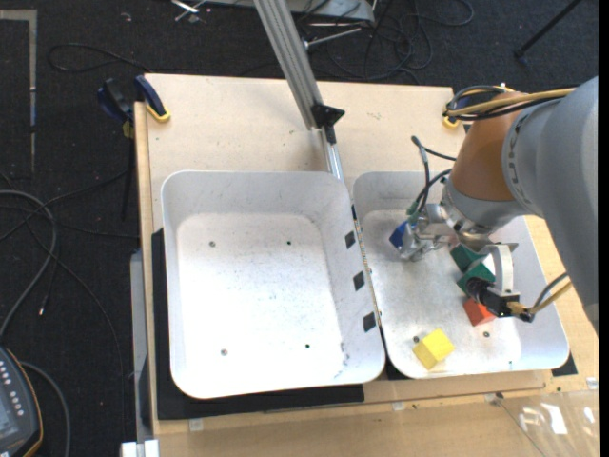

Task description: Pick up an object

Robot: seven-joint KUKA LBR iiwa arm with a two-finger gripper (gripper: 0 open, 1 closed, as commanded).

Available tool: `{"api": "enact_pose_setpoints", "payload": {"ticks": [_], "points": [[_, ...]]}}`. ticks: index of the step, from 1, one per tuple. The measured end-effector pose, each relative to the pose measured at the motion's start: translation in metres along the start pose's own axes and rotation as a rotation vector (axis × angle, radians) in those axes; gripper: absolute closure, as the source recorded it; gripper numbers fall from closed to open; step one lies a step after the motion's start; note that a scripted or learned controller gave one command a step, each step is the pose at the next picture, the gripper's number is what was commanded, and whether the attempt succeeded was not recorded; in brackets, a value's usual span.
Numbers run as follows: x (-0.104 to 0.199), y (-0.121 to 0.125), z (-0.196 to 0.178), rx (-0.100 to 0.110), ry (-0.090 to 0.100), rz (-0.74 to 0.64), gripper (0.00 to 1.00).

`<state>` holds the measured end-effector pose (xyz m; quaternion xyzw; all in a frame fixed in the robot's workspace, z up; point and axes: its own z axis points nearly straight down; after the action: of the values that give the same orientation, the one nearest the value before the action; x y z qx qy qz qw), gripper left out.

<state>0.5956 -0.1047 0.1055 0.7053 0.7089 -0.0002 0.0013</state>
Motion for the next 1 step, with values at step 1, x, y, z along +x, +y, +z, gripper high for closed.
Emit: {"api": "enact_pose_setpoints", "payload": {"ticks": [1], "points": [[0.0002,-0.0003,0.0005,0.002,0.000,-0.001,0.00]]}}
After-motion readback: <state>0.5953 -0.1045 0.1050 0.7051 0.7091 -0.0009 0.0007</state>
